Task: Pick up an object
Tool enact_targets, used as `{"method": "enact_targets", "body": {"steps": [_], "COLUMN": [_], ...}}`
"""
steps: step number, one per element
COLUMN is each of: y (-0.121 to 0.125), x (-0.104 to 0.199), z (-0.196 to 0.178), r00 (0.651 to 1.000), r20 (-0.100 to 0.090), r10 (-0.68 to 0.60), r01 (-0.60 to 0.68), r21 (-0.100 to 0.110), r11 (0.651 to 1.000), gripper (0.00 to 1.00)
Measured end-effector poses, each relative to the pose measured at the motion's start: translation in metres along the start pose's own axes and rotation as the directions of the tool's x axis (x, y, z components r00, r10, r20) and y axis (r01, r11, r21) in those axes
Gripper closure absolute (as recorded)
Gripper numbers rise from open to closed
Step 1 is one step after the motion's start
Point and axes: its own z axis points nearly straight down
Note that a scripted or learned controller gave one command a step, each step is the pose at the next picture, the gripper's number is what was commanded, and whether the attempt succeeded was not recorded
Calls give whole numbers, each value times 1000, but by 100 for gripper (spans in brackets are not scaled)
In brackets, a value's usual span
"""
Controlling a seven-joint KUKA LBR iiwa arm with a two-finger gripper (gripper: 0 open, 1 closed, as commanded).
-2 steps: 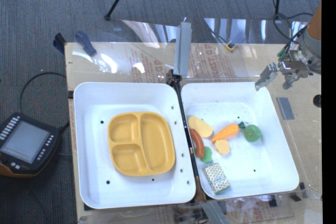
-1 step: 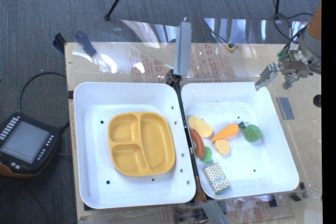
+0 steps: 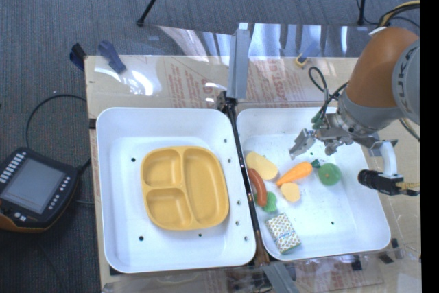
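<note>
The toy carrot [image 3: 296,173] lies in the right bin [image 3: 357,233], and everything here is told from it. It is orange with a green end, and it lies tilted.

The gripper [image 3: 306,142] hangs just above the carrot, a little to the left of its green end. The 2 fingers are apart, with nothing between them. The arm [image 3: 381,79] is grey and orange and comes in from the right, up behind the carrot.

Just right of the carrot's green end sits a green round toy [image 3: 329,174]. Just below the carrot lies a small orange piece [image 3: 291,192]. To the left of the carrot is a pale yellow toy [image 3: 262,165], and below that a red sausage [image 3: 257,186] with a small green toy [image 3: 271,201] at its end. Further down from the carrot lies a small packet [image 3: 282,232] with a dotted pattern; its writing is too small to read.

Far left of the carrot, the left bin [image 3: 116,230] holds a yellow plate [image 3: 184,187] with 3 parts. Red writing on the bench [image 3: 185,82] behind the bins is too faint to read. A hand-held screen [image 3: 31,189] lies on the floor, well left of it all.
</note>
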Motion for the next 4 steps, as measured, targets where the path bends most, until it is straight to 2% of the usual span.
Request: {"method": "enact_targets", "body": {"steps": [1,2,3,4], "y": [-21,-21,-21,48], "x": [-5,-6,-6,45], "z": [78,67,68,81], "r00": [977,978,978,928], "r20": [5,4,4,9], "r10": [-213,-208,-208,-373], "r01": [213,208,208,373], "r21": [-17,-18,-17,-9], "r11": [977,978,978,928], "gripper": [0,100,0,0]}}
